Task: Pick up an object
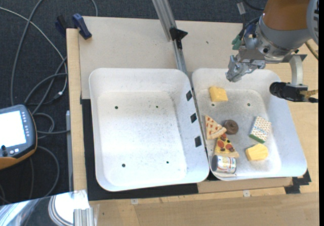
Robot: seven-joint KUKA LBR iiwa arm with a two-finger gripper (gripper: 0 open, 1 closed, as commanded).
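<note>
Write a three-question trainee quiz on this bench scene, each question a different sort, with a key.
1. True or false: the gripper hangs over the far rim of the right bin.
2. Which item lies nearest the gripper? A) yellow block B) can C) brown disc
3. Fill in: two pizza slices lie by the bin's ____ wall.

Key: 1 true; 2 A; 3 left.

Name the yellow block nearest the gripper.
The yellow block at the right bin's far end, just below the gripper. The other yellow block lies near the front, beside the sponge.
</note>
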